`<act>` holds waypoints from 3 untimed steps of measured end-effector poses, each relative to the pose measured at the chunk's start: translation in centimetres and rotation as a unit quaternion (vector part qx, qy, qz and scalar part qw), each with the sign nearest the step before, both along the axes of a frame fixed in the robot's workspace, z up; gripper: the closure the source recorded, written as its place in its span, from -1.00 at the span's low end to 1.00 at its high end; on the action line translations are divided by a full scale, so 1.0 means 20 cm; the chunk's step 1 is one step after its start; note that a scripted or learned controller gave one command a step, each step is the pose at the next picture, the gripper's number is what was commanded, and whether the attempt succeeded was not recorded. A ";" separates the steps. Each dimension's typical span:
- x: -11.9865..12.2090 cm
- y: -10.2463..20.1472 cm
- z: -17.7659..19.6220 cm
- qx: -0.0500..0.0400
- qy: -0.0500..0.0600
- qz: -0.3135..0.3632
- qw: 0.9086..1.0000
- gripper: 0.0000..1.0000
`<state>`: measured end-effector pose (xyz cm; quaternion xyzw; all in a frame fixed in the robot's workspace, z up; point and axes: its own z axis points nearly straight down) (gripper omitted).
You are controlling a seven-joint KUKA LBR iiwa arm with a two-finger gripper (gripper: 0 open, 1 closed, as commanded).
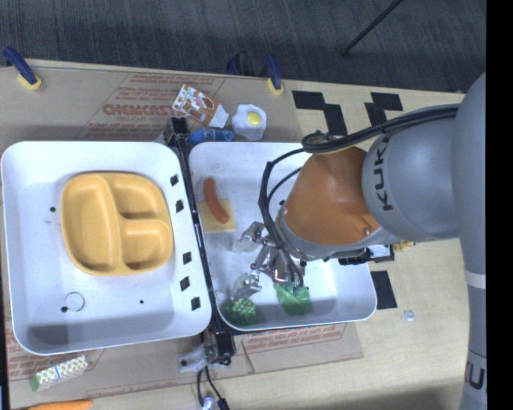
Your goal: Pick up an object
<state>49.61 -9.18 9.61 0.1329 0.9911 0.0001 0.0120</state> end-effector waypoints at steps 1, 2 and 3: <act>0.00 0.00 0.00 0.000 0.000 0.000 1.000 -1.00; 0.00 0.00 0.00 0.000 0.000 0.000 1.000 -1.00; 0.00 0.00 0.00 0.000 0.000 0.000 1.000 -1.00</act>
